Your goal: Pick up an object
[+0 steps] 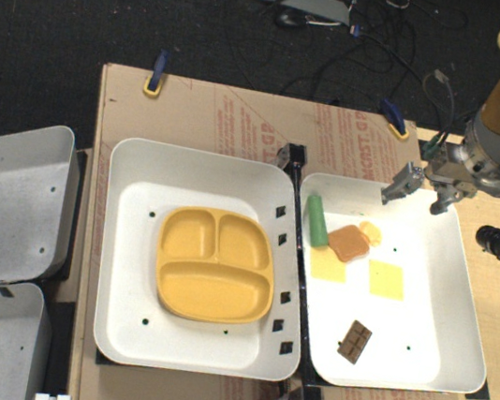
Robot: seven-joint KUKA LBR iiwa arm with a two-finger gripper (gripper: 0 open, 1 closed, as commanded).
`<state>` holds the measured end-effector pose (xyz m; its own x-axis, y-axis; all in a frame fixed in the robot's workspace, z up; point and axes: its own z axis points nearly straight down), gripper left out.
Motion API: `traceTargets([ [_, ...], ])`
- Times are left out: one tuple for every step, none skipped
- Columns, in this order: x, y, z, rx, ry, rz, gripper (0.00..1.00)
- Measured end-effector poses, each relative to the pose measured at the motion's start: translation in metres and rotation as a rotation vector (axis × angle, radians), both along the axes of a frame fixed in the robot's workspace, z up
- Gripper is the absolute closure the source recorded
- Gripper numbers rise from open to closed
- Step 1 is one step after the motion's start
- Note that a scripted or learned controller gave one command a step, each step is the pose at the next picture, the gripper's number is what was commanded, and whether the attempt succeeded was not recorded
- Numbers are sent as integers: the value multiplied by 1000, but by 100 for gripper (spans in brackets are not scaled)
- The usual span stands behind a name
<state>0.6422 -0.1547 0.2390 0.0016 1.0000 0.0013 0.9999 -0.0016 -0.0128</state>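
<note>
The right bin (460, 306) holds the pickable things: a green stick (317, 221), an orange-brown piece (350, 244) touching a small yellow bit (371, 233), two yellow squares (329, 266) (387, 280) and a brown bar (354, 341) nearer the front. The claw (422, 190) hangs spread and empty over the bin's back edge, so this looks like the approach. Next it must choose one piece, centre above it, descend and close. The left bin (123, 221) holds a yellow tray (216, 266).
</note>
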Motion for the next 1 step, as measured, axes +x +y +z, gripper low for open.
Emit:
traceTargets([
  [2, 0, 8, -2, -13, 2, 0],
])
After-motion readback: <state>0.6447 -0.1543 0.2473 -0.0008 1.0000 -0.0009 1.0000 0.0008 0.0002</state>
